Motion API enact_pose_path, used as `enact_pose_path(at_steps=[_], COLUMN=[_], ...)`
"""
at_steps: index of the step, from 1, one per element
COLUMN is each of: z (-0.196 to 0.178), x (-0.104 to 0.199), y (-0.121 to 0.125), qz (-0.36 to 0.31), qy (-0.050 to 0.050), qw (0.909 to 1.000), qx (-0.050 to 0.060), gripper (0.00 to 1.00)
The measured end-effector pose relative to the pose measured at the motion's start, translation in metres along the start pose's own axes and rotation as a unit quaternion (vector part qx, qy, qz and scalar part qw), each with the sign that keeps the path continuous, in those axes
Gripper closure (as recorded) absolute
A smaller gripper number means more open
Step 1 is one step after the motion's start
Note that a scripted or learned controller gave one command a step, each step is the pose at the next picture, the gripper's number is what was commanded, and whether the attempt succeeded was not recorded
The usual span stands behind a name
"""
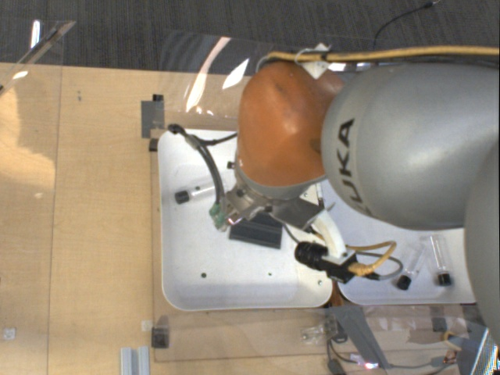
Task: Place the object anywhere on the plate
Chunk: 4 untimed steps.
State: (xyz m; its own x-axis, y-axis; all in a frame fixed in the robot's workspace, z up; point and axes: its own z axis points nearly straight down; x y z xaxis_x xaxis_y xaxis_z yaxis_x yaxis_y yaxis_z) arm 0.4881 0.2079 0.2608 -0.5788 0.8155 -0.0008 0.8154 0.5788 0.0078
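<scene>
A small clear tube with a black cap (pixel 187 194) lies on the floor of the left white bin (pixel 234 287), near its left wall. My gripper (pixel 255 230) shows as a dark block under the orange wrist band, low over the middle of that bin. It sits to the right of the tube and a little nearer the front, apart from it. The big grey arm and the orange band cover the back and right of the left bin.
In the right bin (pixel 375 291), two more clear tubes with black caps (pixel 406 276) (pixel 440 266) lie near the front. A black connector with a yellow cable (pixel 344 264) hangs from the wrist over the seam between the bins. Wooden bench lies to the left.
</scene>
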Motion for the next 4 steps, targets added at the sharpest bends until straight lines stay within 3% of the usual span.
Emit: enact_pose_path(at_steps=[1, 2, 3, 4], z=[0.165, 0.031, 0.168, 0.098], x=[-0.001, -0.042, -0.048, -0.029], y=[0.000, -0.030, 0.022, 0.084], qz=[0.113, -0.076, -0.182, -0.398], qy=[0.000, 0.000, -0.003, 0.000], qw=[0.9936, 0.9971, 0.9832, 0.9176], qx=[-0.002, 0.000, -0.006, -0.001], gripper=[1.00, 1.00, 1.00, 1.00])
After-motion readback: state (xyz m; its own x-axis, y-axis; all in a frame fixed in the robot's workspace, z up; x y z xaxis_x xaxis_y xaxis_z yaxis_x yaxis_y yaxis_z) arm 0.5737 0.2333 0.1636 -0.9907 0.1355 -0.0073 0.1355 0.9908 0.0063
